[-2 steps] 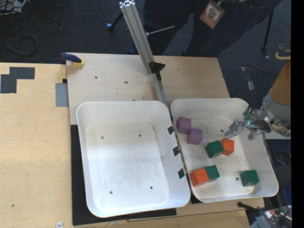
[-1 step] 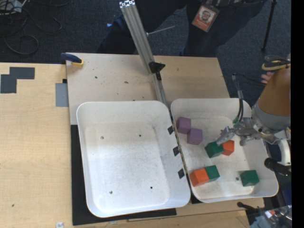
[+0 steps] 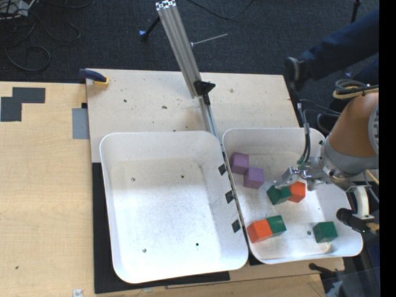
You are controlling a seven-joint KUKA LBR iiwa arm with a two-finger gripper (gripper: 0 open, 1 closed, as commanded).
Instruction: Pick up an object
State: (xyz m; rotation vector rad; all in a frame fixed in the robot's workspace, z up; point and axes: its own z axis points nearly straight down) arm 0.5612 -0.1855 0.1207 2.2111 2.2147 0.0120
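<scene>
My gripper (image 3: 296, 179) is low in the right bin (image 3: 267, 132), directly over a green block (image 3: 278, 195) and an orange block (image 3: 297, 192) that lie touching each other. It hides their upper edges. Two purple blocks (image 3: 239, 162) (image 3: 253, 177) lie just to the left of it. Nearer the front sit an orange block (image 3: 260, 230) and a green block (image 3: 276, 224) side by side. Another green block (image 3: 325, 231) rests at the front right corner.
The left bin (image 3: 161, 197) lies beside the right one, with black clips along the shared wall (image 3: 226, 184). A slanted aluminium bar (image 3: 183, 48) rises behind the bins. The arm's orange band (image 3: 356, 129) stands over the right rim.
</scene>
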